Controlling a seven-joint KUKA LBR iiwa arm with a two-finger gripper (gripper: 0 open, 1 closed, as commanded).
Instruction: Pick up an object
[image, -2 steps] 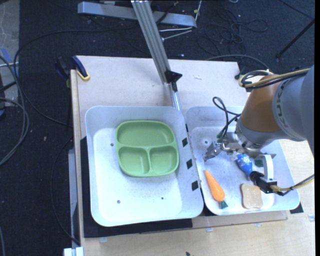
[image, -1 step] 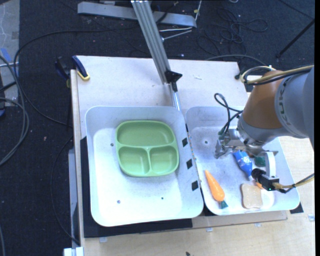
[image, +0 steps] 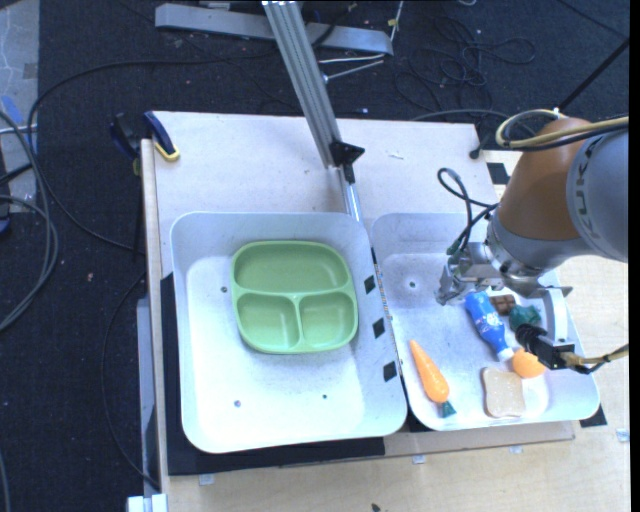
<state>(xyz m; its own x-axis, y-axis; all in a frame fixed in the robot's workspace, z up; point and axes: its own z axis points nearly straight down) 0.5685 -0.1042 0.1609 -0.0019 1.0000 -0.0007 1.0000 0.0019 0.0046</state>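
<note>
My gripper (image: 452, 288) hangs over the upper middle of the right bin (image: 405, 240), just left of the top end of a blue tube (image: 487, 322) with a white cap that lies slanted in the bin. An orange carrot (image: 430, 370) lies near the bin's front left. A slice of bread (image: 503, 392) rests at the front right, with a small orange piece (image: 528, 364) just above it. A dark green item (image: 527, 317) sits to the right of the tube, partly under the wrist. Nothing shows in the gripper's grasp.
The left bin (image: 200, 300) holds a green divided plate (image: 296, 296). A slanted metal pole (image: 312, 85) rises behind the bins. The grey arm with its orange band (image: 545, 195) covers the right bin's far right side. Cables lie on the dark floor around the bench.
</note>
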